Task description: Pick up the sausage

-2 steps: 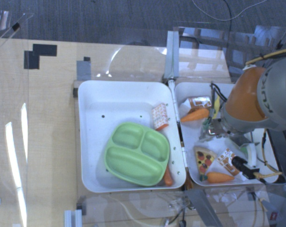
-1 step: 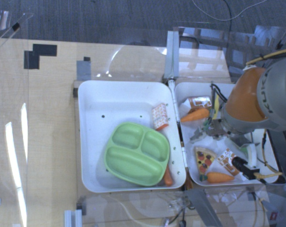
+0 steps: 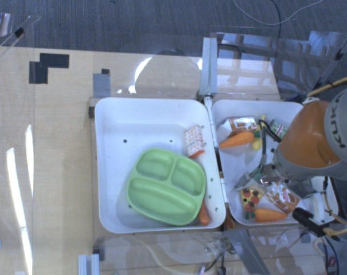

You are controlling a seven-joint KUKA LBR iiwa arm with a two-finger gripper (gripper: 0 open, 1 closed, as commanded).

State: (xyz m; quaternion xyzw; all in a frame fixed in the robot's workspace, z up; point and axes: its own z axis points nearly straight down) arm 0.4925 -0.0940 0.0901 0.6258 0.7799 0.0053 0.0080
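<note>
Sausage [image 3: 203,214], lodged in the front right corner of the left bin [image 3: 113,119] against the green plate [image 3: 162,193], probably light, smooth and slippery, best pinched across its exposed middle; gripper [image 3: 264,176] over the right bin [image 3: 223,112], spread or closed cannot be told.

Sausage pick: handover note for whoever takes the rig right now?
Gripper: low in the right bin, among toy food; jaws hidden, no sausage seen in it.
Sausage: apparently the reddish piece in the left bin, squeezed between the green plate and the bin's right wall, near the front corner.
Done: nothing; sausage not lifted.
Left: probably cross to the left bin, grasp it, lift.
</note>
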